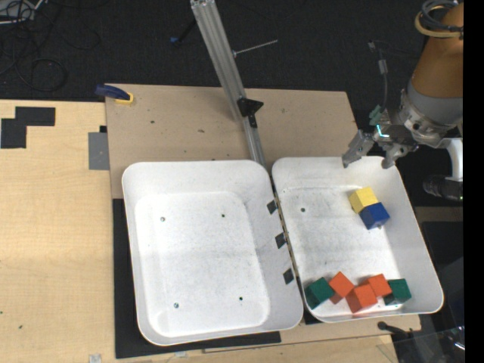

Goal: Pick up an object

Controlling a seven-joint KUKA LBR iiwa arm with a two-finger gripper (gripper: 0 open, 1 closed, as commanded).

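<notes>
1. Camera view shows, nearest to me, the right bin (423,267), and along its near wall lies a tight cluster: a green block (318,290), an orange block (341,284), a red-orange block (361,296), another orange block (379,284) and a second green block (398,290). They touch each other and press against the wall.
2. A little farther in the same bin, a yellow block (362,197) and a blue block (374,215) sit touching, apart from the cluster. Any of these blocks could be the thing to pick up.
3. The left bin (151,195) lies beside it on the bench (174,127).
4. Farther still, the gripper (374,151) hangs over the far edge of the right bin, near the yellow block but not above it. Its fingers (355,151) are spread apart and there is nothing between them.
5. I judge the pick is not yet begun. What could go wrong: the yellow and blue blocks touch, so one finger may land on top of a block or push the pair away instead of closing around one.
6. In the near cluster the risk is bigger, I think, because the wall and the neighbours leave no room for the fingers.
7. Farthest, a metal rail (225,66) leans over the bench, well apart from the arm.
</notes>
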